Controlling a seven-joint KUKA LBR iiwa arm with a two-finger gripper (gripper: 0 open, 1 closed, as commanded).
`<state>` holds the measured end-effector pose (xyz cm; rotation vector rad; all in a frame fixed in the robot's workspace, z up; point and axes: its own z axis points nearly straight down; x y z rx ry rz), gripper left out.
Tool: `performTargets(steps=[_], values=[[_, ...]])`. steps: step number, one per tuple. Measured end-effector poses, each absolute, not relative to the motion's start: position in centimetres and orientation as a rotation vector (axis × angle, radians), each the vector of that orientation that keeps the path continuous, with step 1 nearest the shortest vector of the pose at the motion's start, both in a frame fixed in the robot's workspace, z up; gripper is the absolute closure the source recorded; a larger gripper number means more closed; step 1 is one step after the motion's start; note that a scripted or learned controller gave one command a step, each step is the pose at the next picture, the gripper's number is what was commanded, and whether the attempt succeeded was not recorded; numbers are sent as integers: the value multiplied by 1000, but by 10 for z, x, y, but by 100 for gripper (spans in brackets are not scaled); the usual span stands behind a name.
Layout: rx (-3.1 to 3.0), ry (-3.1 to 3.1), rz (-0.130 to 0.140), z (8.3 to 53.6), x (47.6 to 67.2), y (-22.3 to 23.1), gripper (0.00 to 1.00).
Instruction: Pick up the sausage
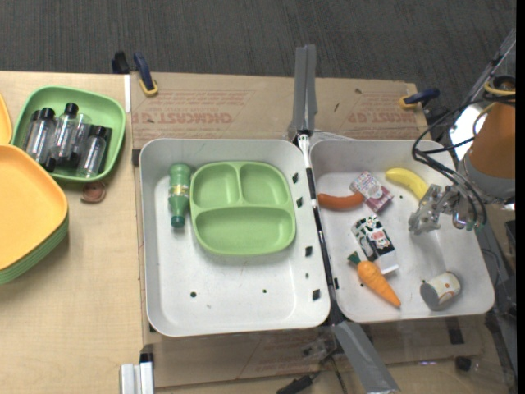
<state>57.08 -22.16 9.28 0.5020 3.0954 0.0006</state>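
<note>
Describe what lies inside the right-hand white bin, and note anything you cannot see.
Right bin holds sausage, pink packet, banana, black-and-white carton, carrot, small white cup. The gripper hangs over the bin, covering the floor beneath it.

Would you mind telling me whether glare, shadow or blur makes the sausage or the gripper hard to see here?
Camera view: even, soft light; the sausage is sharp against the white bin, with only a faint shadow. The gripper looks slightly soft, and there is a bright glare patch just above the arm.
</note>
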Motion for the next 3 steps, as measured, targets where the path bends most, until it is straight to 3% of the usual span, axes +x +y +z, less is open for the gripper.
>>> performTargets(steps=[1, 2, 3], values=[[223, 3131, 1, 92, 484, -222, 100], [312, 3122, 2, 92, 548, -200, 100], [-57, 3139, 1, 92, 519, -222, 100]])
